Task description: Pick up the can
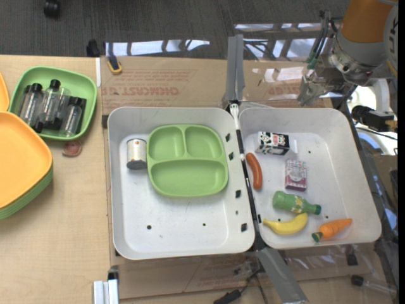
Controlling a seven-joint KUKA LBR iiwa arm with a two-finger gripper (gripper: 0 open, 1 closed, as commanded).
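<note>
1. Nearest, in the right bin (364, 189): a carrot (331, 228), a banana (286, 224) and a green bottle (295, 202).
2. In the left bin (126, 233), the can (136, 153) lies just left of a green divided plate (187, 159).
3. Farthest, the claw (316, 84) hangs beyond the right bin's back edge, well apart from the can; its grip cannot be made out.

The bench (57, 252) bears 2 white bins (183, 242), stacked orange plates (22, 170) and a green tray (54, 81).
</note>
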